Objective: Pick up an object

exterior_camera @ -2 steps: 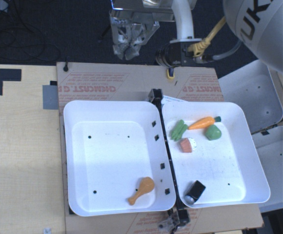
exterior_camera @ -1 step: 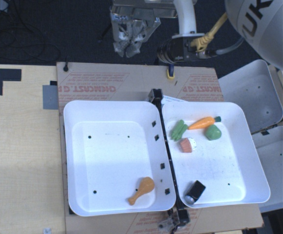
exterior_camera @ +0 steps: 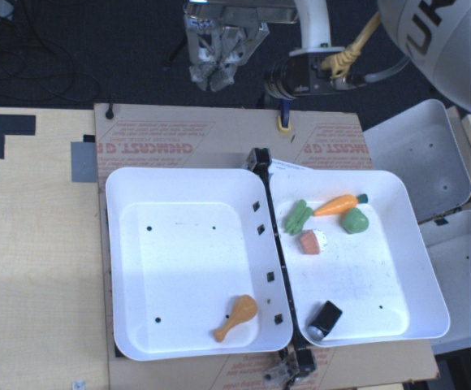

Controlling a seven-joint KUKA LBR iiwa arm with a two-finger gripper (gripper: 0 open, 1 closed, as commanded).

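Objects for picking are lying in both white bins, and nothing is being held at this moment. The gripper (exterior_camera: 217, 75) is hanging high above the far edge of the bench, well clear of the bins, with nothing between its fingers; whether those fingers are spread or closed I cannot tell, since they are blurring into a translucent grey mass against the dark background.

In the right bin (exterior_camera: 414, 299) a small cluster is sitting near the far end: a toy carrot (exterior_camera: 338, 205) lying on its side, a green round piece (exterior_camera: 355, 221) just beside the carrot's leafy end, a green pod-like piece (exterior_camera: 297, 216) angled toward the divider, and a small red-orange block (exterior_camera: 309, 243) near them. They are lying close together, which is likely making a clean two-finger approach harder there. A black box-shaped item (exterior_camera: 326, 319) is resting alone at the near corner, tucked close to the bin wall.

In the left bin (exterior_camera: 130, 258) a toy chicken drumstick (exterior_camera: 236, 318) is lying by itself near the near-right corner, with open floor on its left and far sides. That isolation is probably making it the easiest target, though the wall beside it could be limiting finger room.

The arm appears parked above, likely so the camera is getting an unobstructed look before a descent.
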